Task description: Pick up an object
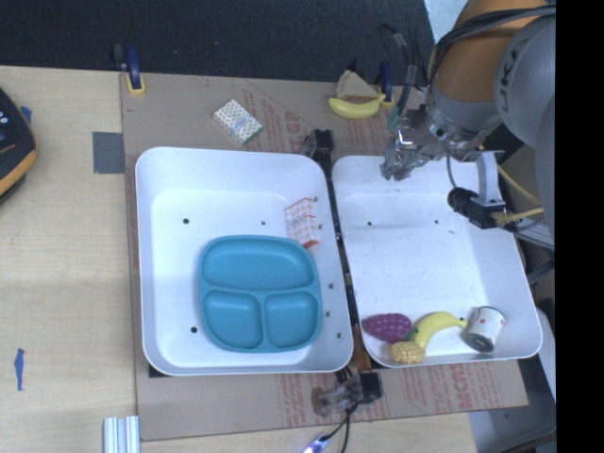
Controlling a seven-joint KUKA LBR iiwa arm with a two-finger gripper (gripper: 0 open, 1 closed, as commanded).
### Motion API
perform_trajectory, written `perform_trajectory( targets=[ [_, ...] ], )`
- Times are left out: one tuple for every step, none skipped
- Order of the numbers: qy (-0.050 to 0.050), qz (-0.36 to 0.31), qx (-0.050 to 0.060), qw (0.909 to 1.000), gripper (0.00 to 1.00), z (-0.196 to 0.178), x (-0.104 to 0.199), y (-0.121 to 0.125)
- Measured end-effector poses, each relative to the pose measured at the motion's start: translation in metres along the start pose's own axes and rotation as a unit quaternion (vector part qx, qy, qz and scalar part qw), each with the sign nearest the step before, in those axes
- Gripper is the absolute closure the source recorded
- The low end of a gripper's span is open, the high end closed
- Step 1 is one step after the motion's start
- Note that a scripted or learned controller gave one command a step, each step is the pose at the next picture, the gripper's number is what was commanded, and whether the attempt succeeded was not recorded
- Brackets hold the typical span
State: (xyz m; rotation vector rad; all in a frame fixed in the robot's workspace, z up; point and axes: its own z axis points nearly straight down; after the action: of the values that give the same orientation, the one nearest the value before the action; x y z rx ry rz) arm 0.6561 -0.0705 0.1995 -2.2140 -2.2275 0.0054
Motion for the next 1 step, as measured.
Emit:
perform_trajectory(
  targets=[
    [0.0,-0.001,0.001,1.0,1.0,0.0074,0.0174,0.0001]
  ],
)
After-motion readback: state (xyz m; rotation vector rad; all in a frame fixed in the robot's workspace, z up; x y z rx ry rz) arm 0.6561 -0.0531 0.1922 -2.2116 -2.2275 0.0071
